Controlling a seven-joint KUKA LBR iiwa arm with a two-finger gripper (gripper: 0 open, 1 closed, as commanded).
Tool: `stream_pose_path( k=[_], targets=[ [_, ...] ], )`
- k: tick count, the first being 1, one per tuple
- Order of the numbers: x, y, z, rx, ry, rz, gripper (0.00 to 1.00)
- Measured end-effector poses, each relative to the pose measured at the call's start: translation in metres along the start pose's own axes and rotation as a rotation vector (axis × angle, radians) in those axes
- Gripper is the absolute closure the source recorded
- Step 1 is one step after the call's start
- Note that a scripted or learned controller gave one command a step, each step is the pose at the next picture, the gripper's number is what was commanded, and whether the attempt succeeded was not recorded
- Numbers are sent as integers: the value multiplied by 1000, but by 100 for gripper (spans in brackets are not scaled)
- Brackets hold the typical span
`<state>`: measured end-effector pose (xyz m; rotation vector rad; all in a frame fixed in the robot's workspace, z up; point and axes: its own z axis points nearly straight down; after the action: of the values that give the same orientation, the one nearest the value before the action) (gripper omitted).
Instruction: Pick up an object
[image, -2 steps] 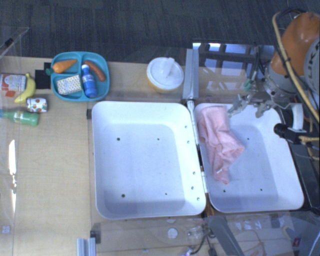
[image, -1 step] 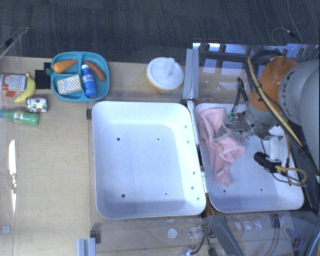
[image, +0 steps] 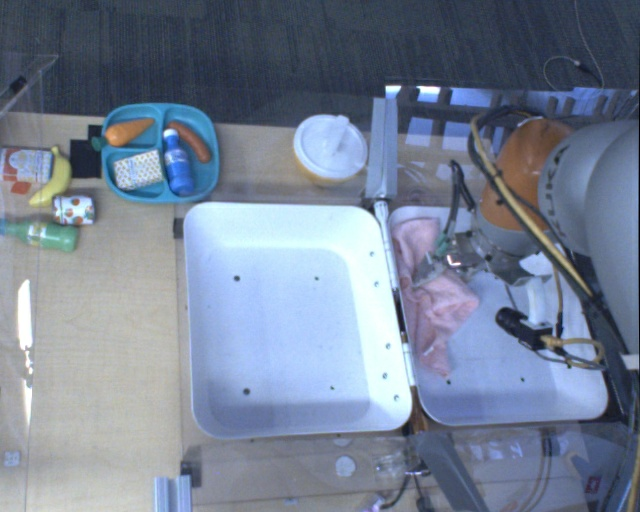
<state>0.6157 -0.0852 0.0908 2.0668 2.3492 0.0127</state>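
Wooden bench, two white bins. Left bin bare. Pink cloth lies crumpled along the right bin's left wall. My gripper sits low over the cloth's upper part; grip state, cannot tell.

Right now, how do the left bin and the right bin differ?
The left bin shows its bare white floor; the right bin holds a crumpled pink cloth along its left side. The gripper hangs over the cloth in the right bin, while no part of the arm is over the left bin. The left bin shows whole; the arm covers part of the right bin. Both are shallow and white, side by side.
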Motion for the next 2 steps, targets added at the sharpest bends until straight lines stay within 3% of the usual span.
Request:
stream_pose_path(
  k=[1,2],
  targets=[
    [-22,54,3,5,1,44,0],
    [-49,12,2,4,1,118,0]
  ],
)
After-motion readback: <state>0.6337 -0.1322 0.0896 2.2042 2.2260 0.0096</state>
